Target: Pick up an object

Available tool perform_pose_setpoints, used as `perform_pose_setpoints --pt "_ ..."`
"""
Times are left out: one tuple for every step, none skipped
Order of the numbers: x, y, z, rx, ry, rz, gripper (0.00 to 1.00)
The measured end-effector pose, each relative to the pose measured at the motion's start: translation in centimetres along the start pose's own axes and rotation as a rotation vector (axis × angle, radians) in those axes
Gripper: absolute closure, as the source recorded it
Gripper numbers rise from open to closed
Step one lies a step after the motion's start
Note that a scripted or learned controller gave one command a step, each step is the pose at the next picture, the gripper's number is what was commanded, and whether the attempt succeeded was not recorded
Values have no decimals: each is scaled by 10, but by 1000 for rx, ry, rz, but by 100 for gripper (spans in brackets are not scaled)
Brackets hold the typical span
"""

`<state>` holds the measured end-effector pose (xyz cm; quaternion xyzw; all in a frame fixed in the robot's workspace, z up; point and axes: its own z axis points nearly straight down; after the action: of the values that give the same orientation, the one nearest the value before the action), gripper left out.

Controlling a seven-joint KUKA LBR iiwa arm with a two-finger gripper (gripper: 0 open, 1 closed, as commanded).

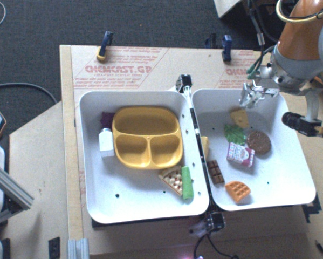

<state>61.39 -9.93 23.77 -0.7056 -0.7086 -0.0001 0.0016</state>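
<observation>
Though jaws (251,97) above, cracker (239,117) apart.

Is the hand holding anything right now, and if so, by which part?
Nothing is held. The hand hovers over the right bin's far end, just above the yellow wedge, with nothing visible between its fingers.

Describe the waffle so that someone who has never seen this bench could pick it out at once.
Start at the right bin, the one on the arm's side. Go to its near edge, towards the bottom of the view: the waffle lies there, below the pink packet and right of the brown chocolate bar. It alone in that bin is orange with a square grid pressed into it.
</observation>
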Motion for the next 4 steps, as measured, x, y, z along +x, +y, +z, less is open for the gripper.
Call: perform_pose_setpoints --pt "50 -29 14 3 1 -1 100" --pt "89 -53 18 2 0 0 100" --pt "110 -58 3 -5 -1 1 100" --pt "111 -54 24 3 -2 4 100"
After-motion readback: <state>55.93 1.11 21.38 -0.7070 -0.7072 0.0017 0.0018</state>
